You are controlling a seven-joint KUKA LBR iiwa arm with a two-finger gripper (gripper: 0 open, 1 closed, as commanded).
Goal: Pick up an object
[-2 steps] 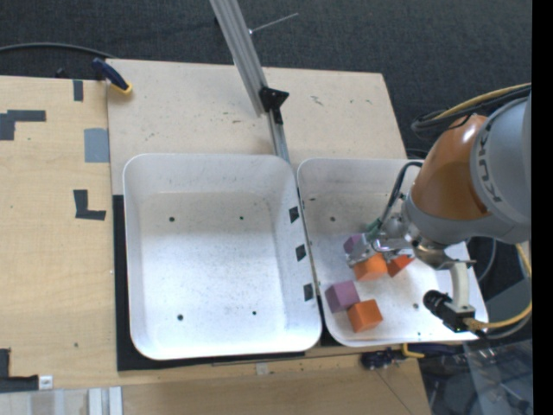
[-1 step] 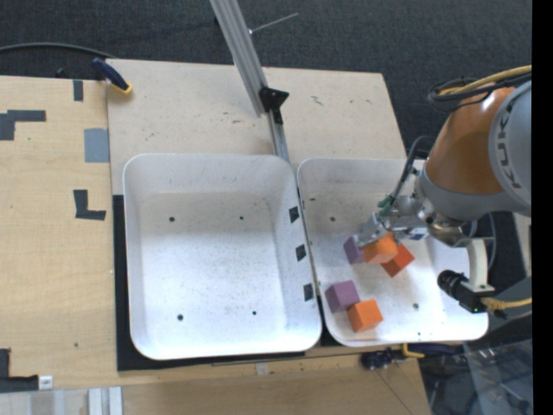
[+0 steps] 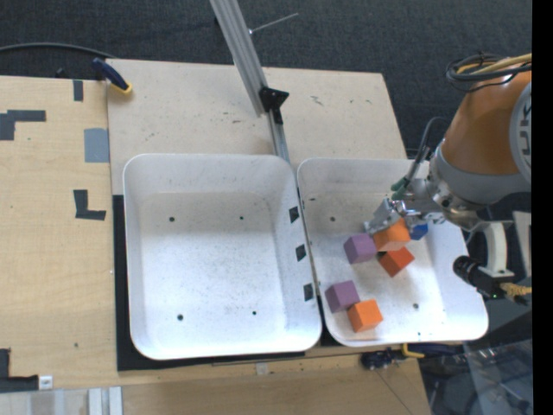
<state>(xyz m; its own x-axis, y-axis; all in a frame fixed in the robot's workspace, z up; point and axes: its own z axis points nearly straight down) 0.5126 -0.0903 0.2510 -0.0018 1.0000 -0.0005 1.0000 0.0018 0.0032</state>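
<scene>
tool: tool (image 3: pixel 393 217) low in the right bin (image 3: pixel 458 318), down among the blocks; whether it's wide, narrow or gripping, cannot tell
nearest block: orange block (image 3: pixel 397 234) right under the tool tip, touching or just beside it, not clearly grasped
next to it: red-orange block (image 3: pixel 396 261) just below; purple block (image 3: pixel 359 249) to its left; small blue piece (image 3: pixel 419 230) on the right
further out: 2nd purple block (image 3: pixel 341 295) and 2nd orange block (image 3: pixel 365 315) near the front edge, together
left bin: left bin (image 3: pixel 207 258) on the bench (image 3: pixel 52 232)
progress: reach looks done; nothing seen lifted, all blocks appear to sit on the bin floor
left to do: likely confirm grip on 1 block, then lift clear
</scene>
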